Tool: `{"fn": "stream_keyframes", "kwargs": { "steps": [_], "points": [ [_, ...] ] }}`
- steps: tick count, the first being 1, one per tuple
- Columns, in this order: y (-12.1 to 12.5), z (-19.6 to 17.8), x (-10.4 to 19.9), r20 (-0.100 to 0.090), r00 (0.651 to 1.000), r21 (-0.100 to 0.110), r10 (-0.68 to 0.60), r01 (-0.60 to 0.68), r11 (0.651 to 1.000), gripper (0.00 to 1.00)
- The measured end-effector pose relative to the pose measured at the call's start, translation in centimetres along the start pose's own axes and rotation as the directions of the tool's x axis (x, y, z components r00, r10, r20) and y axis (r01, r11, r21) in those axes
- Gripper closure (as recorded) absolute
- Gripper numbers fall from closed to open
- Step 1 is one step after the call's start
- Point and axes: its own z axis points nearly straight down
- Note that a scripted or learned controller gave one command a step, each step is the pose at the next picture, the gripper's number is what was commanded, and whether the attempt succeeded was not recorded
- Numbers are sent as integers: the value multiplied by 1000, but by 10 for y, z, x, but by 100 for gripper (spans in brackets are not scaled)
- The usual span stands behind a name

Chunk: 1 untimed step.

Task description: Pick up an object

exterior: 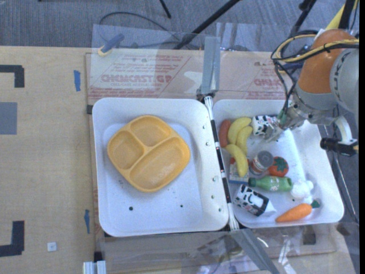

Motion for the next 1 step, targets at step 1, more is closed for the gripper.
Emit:
{"fn": "stream_keyframes", "kwargs": {
  "steps": [1],
  "points": [
    [27, -75, 36, 17, 999, -68, 45, -44, 997, 100]
  ]
}}
